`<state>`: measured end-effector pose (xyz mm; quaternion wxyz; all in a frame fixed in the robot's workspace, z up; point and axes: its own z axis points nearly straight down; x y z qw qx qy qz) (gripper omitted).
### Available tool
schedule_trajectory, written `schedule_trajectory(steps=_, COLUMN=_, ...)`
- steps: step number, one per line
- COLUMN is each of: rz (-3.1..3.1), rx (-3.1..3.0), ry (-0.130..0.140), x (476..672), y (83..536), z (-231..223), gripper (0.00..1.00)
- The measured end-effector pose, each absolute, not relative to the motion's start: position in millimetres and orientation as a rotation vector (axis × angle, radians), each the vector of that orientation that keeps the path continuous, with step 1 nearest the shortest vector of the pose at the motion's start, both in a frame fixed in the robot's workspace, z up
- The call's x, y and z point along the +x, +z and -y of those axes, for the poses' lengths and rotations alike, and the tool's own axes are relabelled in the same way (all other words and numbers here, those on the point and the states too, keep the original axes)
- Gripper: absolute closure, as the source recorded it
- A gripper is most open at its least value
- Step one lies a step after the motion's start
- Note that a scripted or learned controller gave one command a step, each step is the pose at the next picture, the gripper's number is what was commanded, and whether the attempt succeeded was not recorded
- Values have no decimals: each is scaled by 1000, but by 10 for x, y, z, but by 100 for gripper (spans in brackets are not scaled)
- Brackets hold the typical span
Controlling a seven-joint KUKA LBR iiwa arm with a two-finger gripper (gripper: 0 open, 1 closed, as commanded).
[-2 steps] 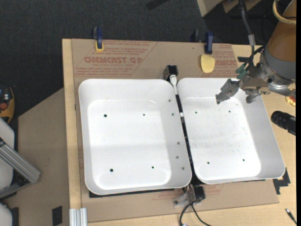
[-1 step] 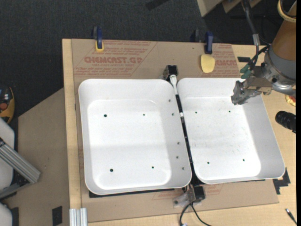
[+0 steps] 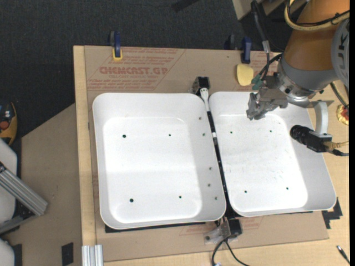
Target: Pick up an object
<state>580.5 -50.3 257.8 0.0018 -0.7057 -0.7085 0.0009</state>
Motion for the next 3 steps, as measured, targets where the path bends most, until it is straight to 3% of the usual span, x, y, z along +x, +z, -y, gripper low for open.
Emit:
schedule_trajectory(steps=1, rz=2233, rx=-2219, ry=-13, x=5571, y=3701, z=3, gripper=100)
schedule_trajectory(steps=2, rz=2225, rx=-2212, ry=5, x=6033, y=3008, z=-530, gripper=100)
schedule_trajectory(steps=3, rz=2229, rx=-2220, ry=-11, x=5871, y=3655, z=-767, gripper=100)
